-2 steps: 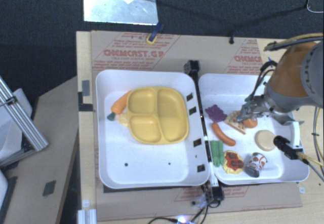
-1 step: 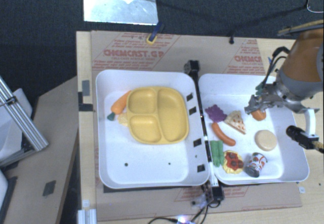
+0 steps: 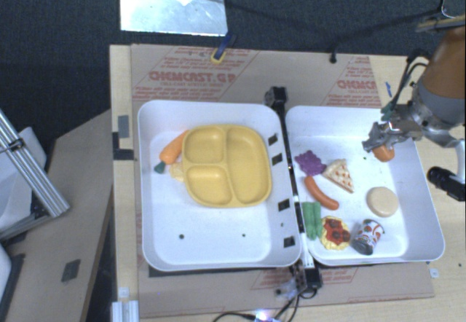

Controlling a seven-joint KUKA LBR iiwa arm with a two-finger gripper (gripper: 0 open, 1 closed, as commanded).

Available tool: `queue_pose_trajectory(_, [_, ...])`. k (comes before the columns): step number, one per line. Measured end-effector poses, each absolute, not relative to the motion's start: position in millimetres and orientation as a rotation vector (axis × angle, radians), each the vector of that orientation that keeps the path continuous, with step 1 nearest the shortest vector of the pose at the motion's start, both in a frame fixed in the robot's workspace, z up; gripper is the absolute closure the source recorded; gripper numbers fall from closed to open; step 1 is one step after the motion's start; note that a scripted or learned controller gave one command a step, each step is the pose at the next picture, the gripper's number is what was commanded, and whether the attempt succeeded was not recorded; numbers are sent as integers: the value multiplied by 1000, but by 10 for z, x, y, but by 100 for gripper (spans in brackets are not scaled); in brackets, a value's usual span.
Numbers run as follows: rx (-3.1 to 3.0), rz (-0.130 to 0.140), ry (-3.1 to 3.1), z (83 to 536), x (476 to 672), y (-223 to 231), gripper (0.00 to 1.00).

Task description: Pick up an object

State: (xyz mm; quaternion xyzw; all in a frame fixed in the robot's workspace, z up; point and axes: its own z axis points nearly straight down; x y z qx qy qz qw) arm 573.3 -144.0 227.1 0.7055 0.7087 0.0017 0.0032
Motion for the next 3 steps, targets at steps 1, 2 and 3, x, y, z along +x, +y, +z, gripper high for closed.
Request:
queue_pose_trajectory(1, [2214,4,2227,2327,5597,-1010,100])
queue_pose_trajectory(2, [2216,1,2226,2203,5376,-694,100])
queue_pose_trajectory(3, [2220,2,2221,2183,5421,-849,100])
